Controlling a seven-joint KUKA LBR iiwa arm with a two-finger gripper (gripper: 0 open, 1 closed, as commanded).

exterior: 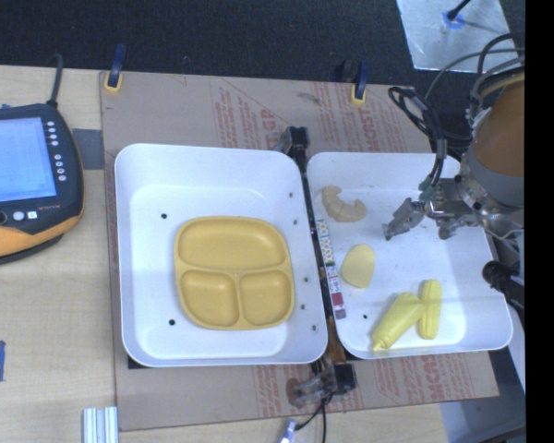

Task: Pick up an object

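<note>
My gripper [420,228] hangs over the upper right part of the right bin [471,340], fingers spread open with nothing between them. In that bin a tan curved piece [342,206] lies left of the gripper, apart from it. Below it is a pale yellow rounded piece [357,266]. A yellow bottle [395,321] and a yellow corn cob [429,308] lie side by side near the bin's front edge. The left bin [138,247] holds a yellow divided plate [233,270].
A teach pendant with a lit screen [23,178] lies at the bench's left edge. Clamps [358,81] hold the cardboard sheet at the back. Black cables [425,109] loop behind the right bin beside the arm.
</note>
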